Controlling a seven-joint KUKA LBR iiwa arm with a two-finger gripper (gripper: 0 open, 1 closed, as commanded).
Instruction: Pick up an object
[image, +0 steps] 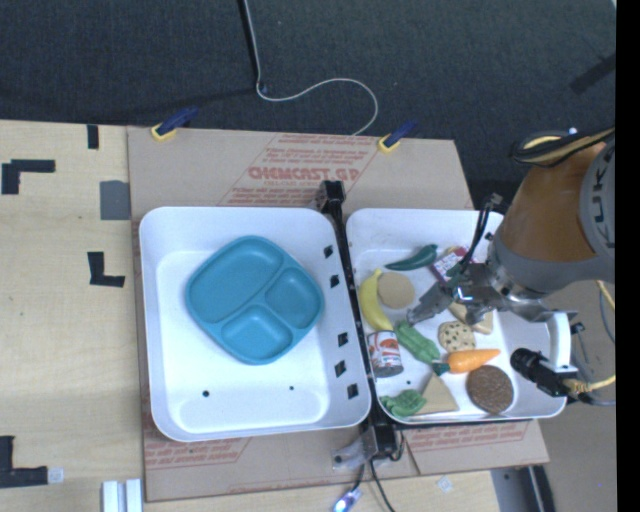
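The claw (440, 300) is hovering low in the right bin (430, 222), fingers spread and pinching nothing, with the cookie (455, 335) lying just beside its tips.

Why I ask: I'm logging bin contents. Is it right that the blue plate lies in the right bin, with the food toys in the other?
No. The camera view shows the blue plate in the left bin; the food toys fill the right bin.

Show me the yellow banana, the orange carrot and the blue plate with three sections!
yellow banana (372, 302), camera view, middle of its curve
orange carrot (470, 360), camera view, middle of its body
blue plate with three sections (254, 298), camera view, ridge between sections
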